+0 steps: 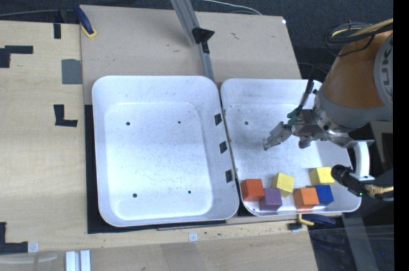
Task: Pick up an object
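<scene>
A: Six small blocks sit in the right-hand shallow white plastic bin (255, 97), all along its near rim. Taking the orange-red cube (252, 188) as the landmark: a purple cube (272, 198) lies just right of it and nearer the rim, touching or almost so, and a yellow cube (284, 182) is right of it, a little farther from the rim.

B: And the rest?

A: Well right of the orange-red cube are a second orange cube (307, 197), a blue cube (324, 193) pressed against that one, and another yellow block (321, 174) just behind those two. The two-finger gripper (289, 136) hangs above the bare floor of the bin, up and right of the orange-red cube, well apart from every block. Its fingers look spread fairly wide, with nothing between them.

B: How would a block handle?

A: My guess is light, rigid, probably foam or wood, with flat faces that should not slip much. I'd take opposite side faces. The orange-red cube has open space on its left, though the purple cube crowds its right; the first yellow cube looks freer.

B: The other bin?

A: The left-hand white bin (153, 154) lies left of the orange-red cube, touching the right one.
</scene>
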You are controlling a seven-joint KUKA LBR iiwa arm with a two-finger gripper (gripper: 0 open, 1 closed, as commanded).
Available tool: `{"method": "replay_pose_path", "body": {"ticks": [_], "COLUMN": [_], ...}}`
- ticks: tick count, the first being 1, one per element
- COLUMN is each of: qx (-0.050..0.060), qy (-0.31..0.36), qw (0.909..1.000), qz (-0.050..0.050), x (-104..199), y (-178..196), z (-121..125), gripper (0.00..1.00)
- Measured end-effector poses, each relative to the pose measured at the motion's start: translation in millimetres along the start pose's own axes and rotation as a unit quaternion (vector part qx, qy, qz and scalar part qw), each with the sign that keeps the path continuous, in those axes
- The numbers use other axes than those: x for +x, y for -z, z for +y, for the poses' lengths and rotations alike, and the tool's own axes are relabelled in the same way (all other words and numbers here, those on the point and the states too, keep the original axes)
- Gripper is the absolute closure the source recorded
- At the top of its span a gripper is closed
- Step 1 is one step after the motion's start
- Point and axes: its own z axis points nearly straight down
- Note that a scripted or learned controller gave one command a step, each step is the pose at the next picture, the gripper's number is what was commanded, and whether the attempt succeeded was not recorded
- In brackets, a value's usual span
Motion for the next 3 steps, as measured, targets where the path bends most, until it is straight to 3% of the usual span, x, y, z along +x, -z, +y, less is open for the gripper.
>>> {"method": "replay_pose_path", "body": {"ticks": [1, 2, 3], "qx": [0.001, 0.0, 0.001], "qy": [0.0, 0.001, 0.0], "qw": [1.0, 1.0, 1.0], "qz": [-0.001, -0.001, -0.001], "x": [-17.5, -16.5, -9.1], "y": [-125.0, -111.9, -122.0], "z": [72.2, 72.0, 74.0], "gripper": [0.0, 1.0, 1.0]}}
